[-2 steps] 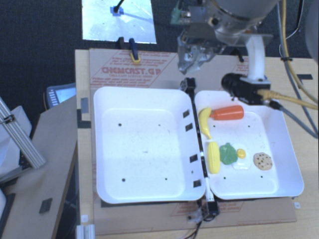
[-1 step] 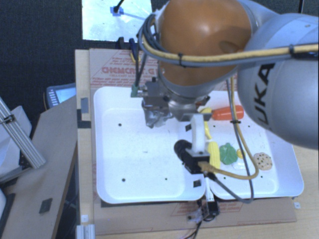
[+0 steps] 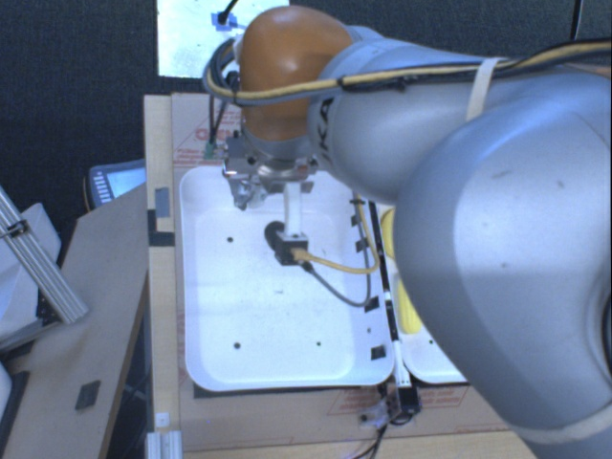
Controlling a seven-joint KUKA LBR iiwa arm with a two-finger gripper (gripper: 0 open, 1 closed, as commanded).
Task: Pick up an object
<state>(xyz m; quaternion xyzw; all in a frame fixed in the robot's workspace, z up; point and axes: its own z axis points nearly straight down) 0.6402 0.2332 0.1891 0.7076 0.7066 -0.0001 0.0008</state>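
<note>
arm (image 3: 497,218): reaching in from right, bent low | orange band (image 3: 287,60): above wrist | gripper (image 3: 247,194): pointing down

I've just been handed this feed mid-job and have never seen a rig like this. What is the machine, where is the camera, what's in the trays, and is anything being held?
The big grey shape is one robot arm, reaching in from the right of the picture. The orange band sits just above its wrist, and below that is its hand, the part that grasps.

There is one camera, fixed above the bench and looking down at a slant.

Two shallow white bins sit side by side. The hand hangs over the far end of the left bin, whose floor shows a few small dark dots. The arm covers most of the right bin. Something yellow lies along its left side, but too much of it is hidden to name it.

From this angle I cannot tell whether the hand grips anything.
</note>
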